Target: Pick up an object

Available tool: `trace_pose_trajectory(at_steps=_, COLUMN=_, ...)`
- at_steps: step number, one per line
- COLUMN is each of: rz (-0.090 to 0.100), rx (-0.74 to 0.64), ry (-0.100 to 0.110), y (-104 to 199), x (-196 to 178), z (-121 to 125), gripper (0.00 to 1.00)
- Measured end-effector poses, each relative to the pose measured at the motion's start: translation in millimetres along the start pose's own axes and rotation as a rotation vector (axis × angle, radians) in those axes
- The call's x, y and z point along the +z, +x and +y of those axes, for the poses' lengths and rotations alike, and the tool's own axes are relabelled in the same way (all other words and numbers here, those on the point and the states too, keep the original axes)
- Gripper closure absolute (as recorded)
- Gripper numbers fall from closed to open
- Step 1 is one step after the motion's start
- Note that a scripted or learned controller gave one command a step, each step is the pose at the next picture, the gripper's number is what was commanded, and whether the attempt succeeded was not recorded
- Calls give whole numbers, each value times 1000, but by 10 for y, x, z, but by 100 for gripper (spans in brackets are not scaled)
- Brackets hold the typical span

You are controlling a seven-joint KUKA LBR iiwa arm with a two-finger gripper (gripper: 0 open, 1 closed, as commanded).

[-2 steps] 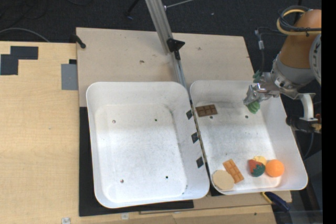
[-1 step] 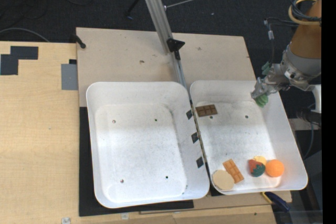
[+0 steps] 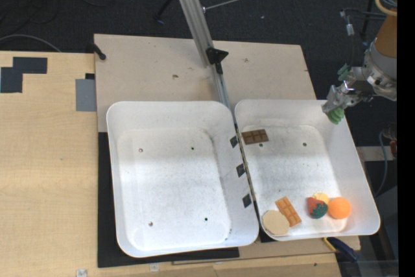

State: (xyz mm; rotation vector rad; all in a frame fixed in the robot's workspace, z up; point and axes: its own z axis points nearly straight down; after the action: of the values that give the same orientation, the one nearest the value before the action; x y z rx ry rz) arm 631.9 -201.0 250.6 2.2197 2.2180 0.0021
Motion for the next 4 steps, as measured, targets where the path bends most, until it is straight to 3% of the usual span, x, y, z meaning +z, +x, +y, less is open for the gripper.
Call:
trace_pose_trajectory(at_steps=1, rz=4, rx=-5, ry=6, y=522, x=35, z=21, gripper=100)
trace_pose_trajectory(at_steps=4, rz=4, rx=-5, ry=8, y=2040, x=40, z=-341, gripper=100)
